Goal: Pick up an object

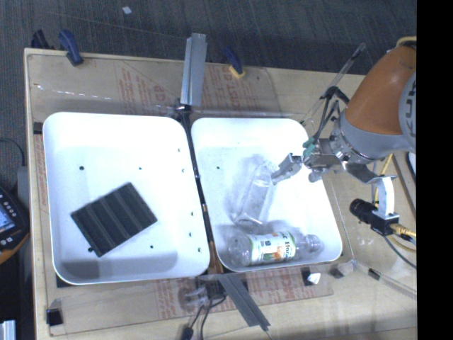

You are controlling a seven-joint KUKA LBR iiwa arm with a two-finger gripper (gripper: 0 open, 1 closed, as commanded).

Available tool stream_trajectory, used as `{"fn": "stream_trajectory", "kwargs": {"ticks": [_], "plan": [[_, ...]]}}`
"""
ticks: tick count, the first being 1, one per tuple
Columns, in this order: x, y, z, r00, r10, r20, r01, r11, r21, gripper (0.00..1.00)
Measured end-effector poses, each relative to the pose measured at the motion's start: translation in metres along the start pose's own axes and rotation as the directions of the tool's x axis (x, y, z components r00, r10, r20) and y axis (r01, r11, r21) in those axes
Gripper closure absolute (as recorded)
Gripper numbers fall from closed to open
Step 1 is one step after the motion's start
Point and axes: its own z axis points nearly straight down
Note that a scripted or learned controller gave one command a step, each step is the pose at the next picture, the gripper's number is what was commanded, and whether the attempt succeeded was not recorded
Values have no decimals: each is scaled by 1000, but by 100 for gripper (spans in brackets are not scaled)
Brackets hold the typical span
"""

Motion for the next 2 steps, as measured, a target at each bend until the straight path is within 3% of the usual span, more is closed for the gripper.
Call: {"fn": "stream_trajectory", "kwargs": {"ticks": [1,2], "plan": [[41,15,75,999,-44,1,44,999,0,0],[33,14,128,988,-151,22,152,988,-41,0]]}}
